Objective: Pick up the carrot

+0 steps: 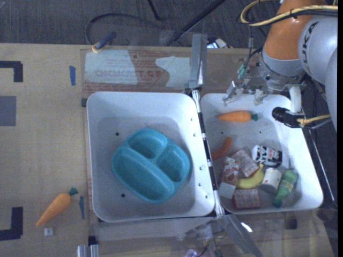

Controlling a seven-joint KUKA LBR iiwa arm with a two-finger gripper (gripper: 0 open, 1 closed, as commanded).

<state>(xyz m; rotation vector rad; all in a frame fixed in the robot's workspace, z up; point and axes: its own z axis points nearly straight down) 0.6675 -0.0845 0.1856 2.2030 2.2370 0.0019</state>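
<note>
Gripper (245,90) hovers above right bin (311,159) far rim, fingers spread, nothing between them. Carrot (234,116) lies just below it, near the bin wall. Risk: round carrot rolls aside; second carrot (53,208) on bench could confuse targeting

— What colours are in front of you?

— My arm (321,42) is grey with an orange band, and yellow cables (262,7) loop over it. Both bins (107,106) are white. The carrot (235,116) under my claw (245,91) is orange with a green tip.

— And the rest?

— A teal divided plate (151,164) lies in the left bin. The right one has a yellow banana (251,180), a green bottle (285,186) and a black-and-white patterned carton (266,155). Another orange carrot (54,207) lies on the tan bench (43,143), near blue tape (72,75).
</note>
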